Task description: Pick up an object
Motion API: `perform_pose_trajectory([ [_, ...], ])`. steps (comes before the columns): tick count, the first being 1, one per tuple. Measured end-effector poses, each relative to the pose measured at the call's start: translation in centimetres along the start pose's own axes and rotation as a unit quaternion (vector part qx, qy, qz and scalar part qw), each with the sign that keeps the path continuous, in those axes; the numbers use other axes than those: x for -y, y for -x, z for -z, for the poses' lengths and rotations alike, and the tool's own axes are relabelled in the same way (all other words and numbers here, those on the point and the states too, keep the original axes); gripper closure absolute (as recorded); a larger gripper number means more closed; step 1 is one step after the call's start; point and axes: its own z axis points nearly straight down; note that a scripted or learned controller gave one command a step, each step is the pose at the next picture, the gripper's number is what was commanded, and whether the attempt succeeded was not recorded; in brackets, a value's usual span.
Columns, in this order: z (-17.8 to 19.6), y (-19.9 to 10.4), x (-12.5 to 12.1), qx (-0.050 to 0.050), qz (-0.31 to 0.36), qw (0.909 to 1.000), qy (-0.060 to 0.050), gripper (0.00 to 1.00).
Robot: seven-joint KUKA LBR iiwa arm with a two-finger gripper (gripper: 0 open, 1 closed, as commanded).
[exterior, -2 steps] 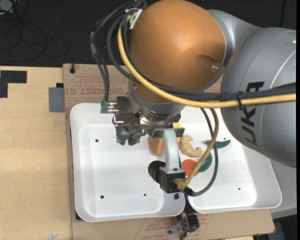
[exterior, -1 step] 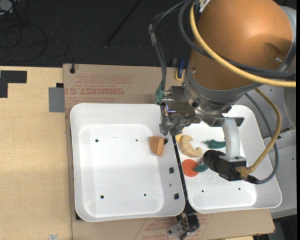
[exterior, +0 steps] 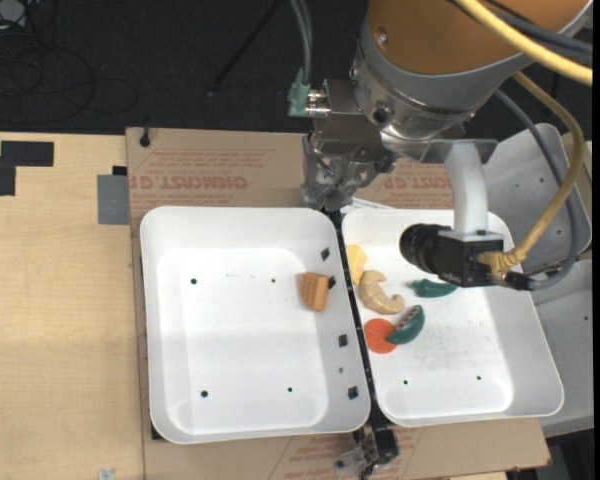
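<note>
Objects for picking are split across the two white bins. Left bin has just one thing, a small orange-brown wedge-shaped block sitting at about 3 o'clock in that bin, close to the divider wall but not quite touching it as far as I can see. Right bin has the rest, all bunched toward its 9 o'clock side: a pale yellow piece right against the divider, a tan curved piece just below it at 5 o'clock, a flat red-orange disc at 6 o'clock from that, and a teal curved thing touching the disc's 2 o'clock edge. Another teal bit pokes out from under a black cylinder mounted on the arm.

The gripper hangs up at 12 o'clock, over the far rims where the two bins meet, well apart from all of the objects. Honestly can't tell how its jaws stand, it's just a dark tangle of metal from this angle, and I don't see anything in it. The big grey arm with the orange band fills the top right. Bins sit on a cardboard sheet on the tabletop.
</note>
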Motion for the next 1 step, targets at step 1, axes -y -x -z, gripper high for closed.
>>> perform_pose_trajectory([
  [1, 0.34, 0.07, 0.05, 0.003, 0.001, 1.0000, -0.008, 1.00],
])
